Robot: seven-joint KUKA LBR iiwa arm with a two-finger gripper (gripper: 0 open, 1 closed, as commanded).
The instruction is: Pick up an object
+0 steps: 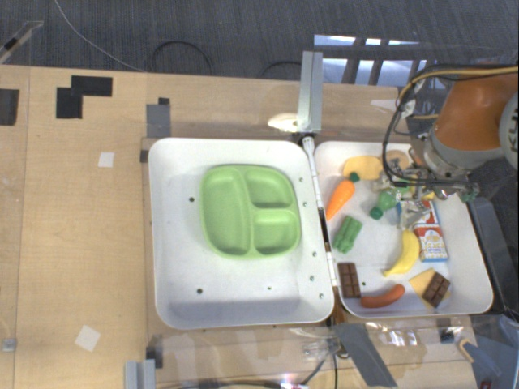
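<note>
Robotics lab, test-bench setup. I reach in over a pale wooden bench (pixel 73 241) with black marker patches stuck to it. Two shallow white bins (pixel 174 298) sit side by side, held by metal brackets (pixel 311 87). Loose cables (pixel 97 39) trail across grey carpet (pixel 203 14) beyond. Props are toy-like: a green divided tray (pixel 248 211), a plastic carrot (pixel 340 199), a banana (pixel 405 254). Nothing domestic; a rigged work cell.
</note>
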